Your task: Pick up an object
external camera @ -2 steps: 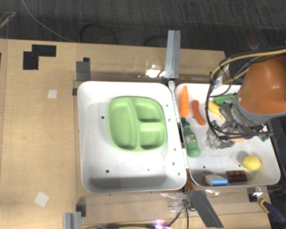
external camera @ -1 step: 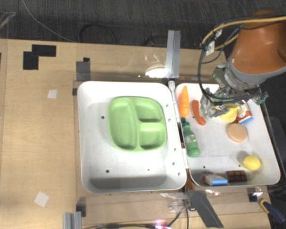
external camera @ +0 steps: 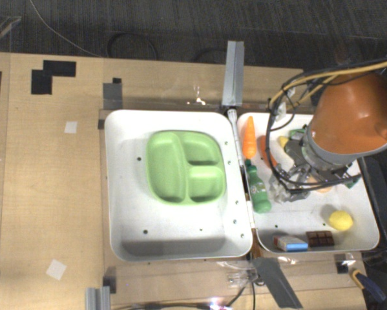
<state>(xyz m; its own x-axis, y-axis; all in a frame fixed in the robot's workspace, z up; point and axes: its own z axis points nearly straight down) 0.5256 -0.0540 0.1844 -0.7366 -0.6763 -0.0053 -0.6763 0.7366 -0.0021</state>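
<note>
Left bin (external camera: 125, 173): green divided tray (external camera: 183, 166), centred. Right bin (external camera: 367, 228): carrot (external camera: 249, 137) and green bottle (external camera: 258, 189) along left wall, lemon (external camera: 340, 221) near right side, chocolate bar (external camera: 321, 239) and small box (external camera: 291, 243) at front edge. Arm low over right bin; gripper (external camera: 296, 179) hidden under wrist and cables, grip state cannot tell, no object seen held

Arm (external camera: 348, 118): one unit, entering from the right. Broad orange band, smooth and rounded, with a soft sheen. Grey ring section directly beneath the band. Cable bundle (external camera: 309, 82): black and yellow leads looping out on the far-left side of the band. Further dark, thin wiring (external camera: 296, 179) coiled below the grey section around dark metal wrist hardware.
</note>
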